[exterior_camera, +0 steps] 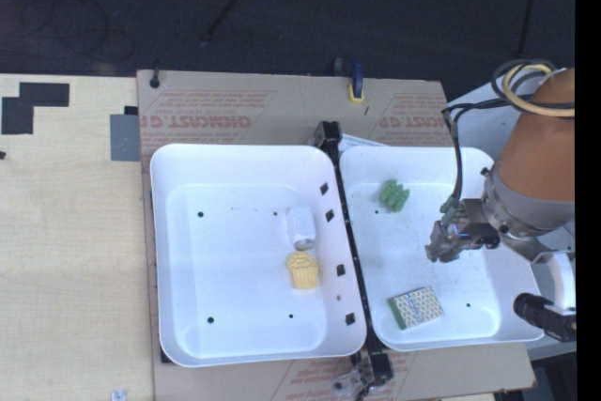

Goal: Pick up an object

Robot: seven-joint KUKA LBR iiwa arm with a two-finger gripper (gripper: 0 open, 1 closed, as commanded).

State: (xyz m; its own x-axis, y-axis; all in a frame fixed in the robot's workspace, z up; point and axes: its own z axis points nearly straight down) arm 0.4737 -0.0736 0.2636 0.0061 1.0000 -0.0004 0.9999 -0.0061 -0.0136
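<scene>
My gripper (444, 246) hangs over the middle of the right bin (470, 166), reaching in from the right below the orange-banded wrist. A small green lump (393, 195) lies in that bin up and to the left of the gripper, apart from it. A green-and-white patterned block (416, 307) rests near the bin's front edge, below the gripper. In the left bin (188, 202) a yellow textured object (302, 269) sits beside a pale white cylinder (300, 225). Nothing is visible between the fingers.
A black clamp strip (340, 230) runs between the two bins. Both bins rest on a cardboard sheet (244, 103) on the wooden bench. Cables loop over the arm at the right.
</scene>
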